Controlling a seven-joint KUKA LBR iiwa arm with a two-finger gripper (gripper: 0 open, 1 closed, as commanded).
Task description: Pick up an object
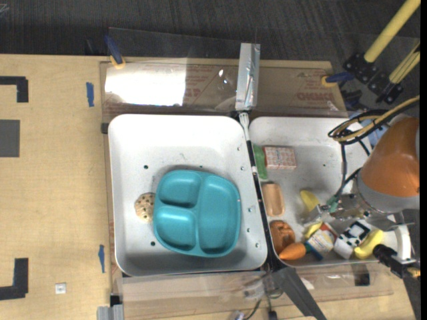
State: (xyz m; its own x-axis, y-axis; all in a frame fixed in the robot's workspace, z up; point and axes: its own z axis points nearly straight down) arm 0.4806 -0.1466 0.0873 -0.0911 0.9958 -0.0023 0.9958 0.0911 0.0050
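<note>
**Nothing lifted yet; tool low among the right bin's clutter**

No object seen clear of the bin floor; pick judged not yet done. Candidates all lying in the right bin [293,129]: a pink patterned box [279,157] toward 11 o'clock of that bin; a tan oblong piece [272,199] along the 9 o'clock wall; a brown lump [281,231] and an orange piece [292,250] touching one another near 7 o'clock; a small yellow piece [308,199] close to centre; a yellow-and-white carton [319,237] and a black-and-white item [351,235] near 5 o'clock, with a yellow banana-like shape [369,243] just beside them.

Tool [337,209] down low between the small yellow piece and the carton, near both; state of grip impossible to tell, metal parts and cables blurring together there; nothing visibly clamped. Above it, at 3 o'clock of the view, the arm's orange band [398,162] looming over the bin's edge.

Further out, at 9 o'clock of the right bin: the left bin [133,139], holding a teal divided tray [198,212] and a speckled cookie [143,206] touching the tray's 9 o'clock rim; both well apart from the tool.

Left to do, by judgement: settle on one item, close on it, raise it free of the bin.
</note>
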